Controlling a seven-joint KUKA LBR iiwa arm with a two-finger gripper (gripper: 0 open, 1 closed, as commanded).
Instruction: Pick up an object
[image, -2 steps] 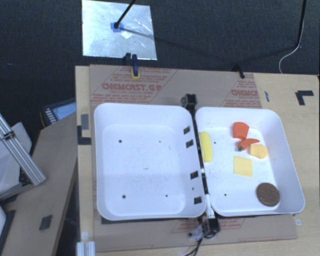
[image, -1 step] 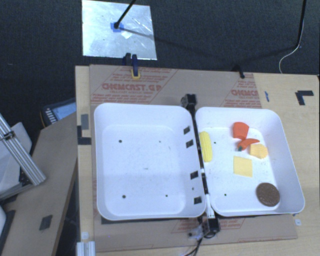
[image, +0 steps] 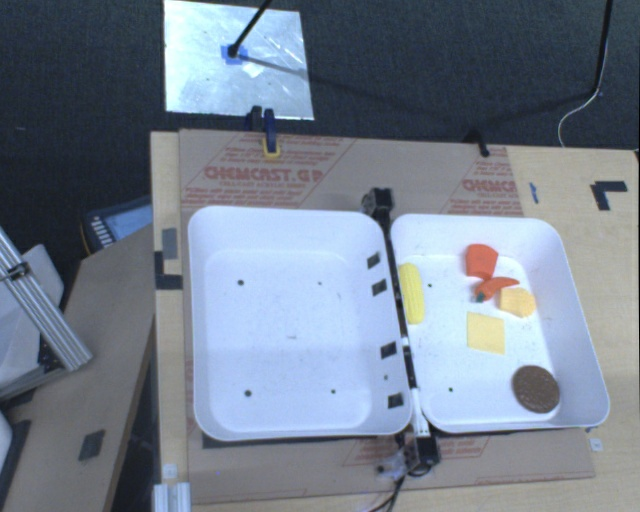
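Note:
The right bin (image: 575, 300) holds several small objects. A yellow corn cob (image: 411, 292) lies along its left wall. An orange piece (image: 481, 260) sits near the back, with an orange carrot-like piece (image: 493, 288) just below it. Beside that is a small yellow-orange block (image: 518, 302). A flat yellow square (image: 487, 333) lies in the middle, and a round brown disc (image: 536, 388) rests near the front right corner.
The left bin (image: 200, 330) stands beside the right one, joined along a row of black clips (image: 388, 350). Both sit on a cardboard sheet (image: 300, 170). A shiny metal plate (image: 237, 60) lies behind, and an aluminium rail (image: 40, 310) stands at left.

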